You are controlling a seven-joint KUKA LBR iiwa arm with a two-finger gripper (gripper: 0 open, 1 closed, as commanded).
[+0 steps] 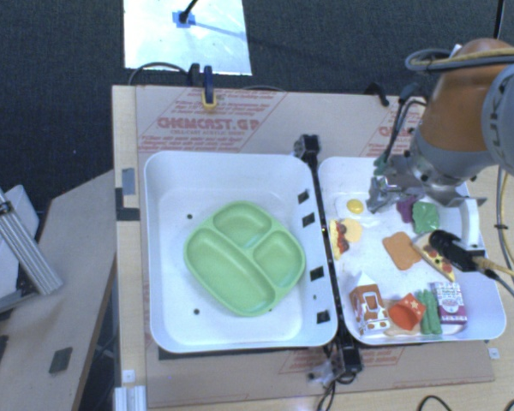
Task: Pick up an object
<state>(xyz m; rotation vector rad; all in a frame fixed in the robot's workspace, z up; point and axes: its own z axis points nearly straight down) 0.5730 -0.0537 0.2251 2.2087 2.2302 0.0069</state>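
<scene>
So the tool (379,197) is down over the back-left part of the right bin (497,319), just beside a fried egg (355,205) toy. Honestly, I can't tell from this angle whether it's clenched or released.

The stuff up for grabs all sits in that bin. A purple piece (406,205) and a green leafy piece (426,217) are right next to the tool on its right. An orange-brown toast slice (400,250) lies a bit nearer the camera, and a yellow wedge with red bits (346,235) is against the left wall, just in front of the egg. Along the front edge there's a little red and white carton (367,306), an orange-red piece (405,314), a green veggie (430,312) and a red and white box (449,301), all packed close together.

The left bin (167,315) holds a light green divided plate (244,268), lying flat around the middle, well apart from the tool. Both bins sit side by side on the bench (240,118), and the grey arm (463,101) with its orange band comes in from the right.
</scene>
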